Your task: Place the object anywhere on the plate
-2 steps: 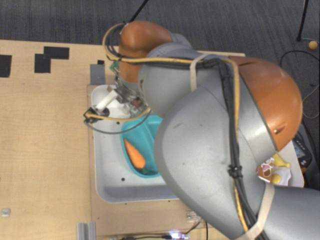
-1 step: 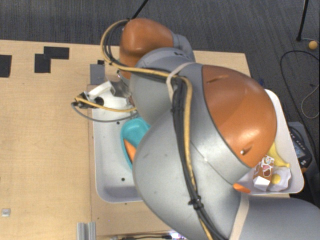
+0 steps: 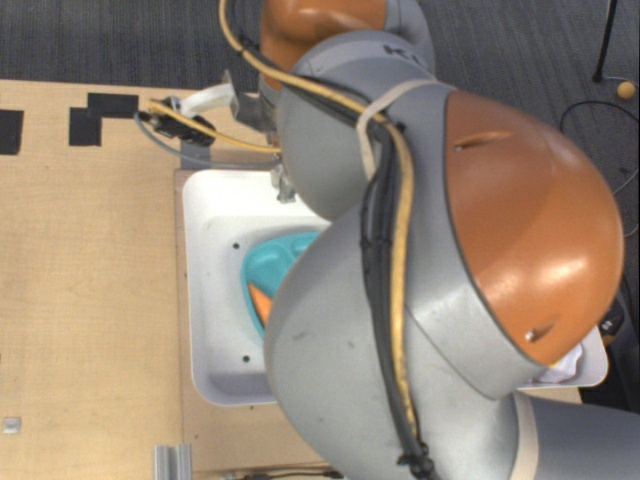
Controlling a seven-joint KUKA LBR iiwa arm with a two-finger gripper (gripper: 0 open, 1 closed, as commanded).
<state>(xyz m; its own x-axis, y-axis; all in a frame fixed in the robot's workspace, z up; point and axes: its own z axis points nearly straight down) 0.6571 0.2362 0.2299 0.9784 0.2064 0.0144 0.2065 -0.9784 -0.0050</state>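
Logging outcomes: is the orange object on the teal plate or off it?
On it, apparently: the orange object lies against the teal plate inside the white bin. The arm hides the rest.

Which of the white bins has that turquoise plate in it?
The white bin showing left of the grey arm holds the turquoise plate; an orange object lies at its edge.
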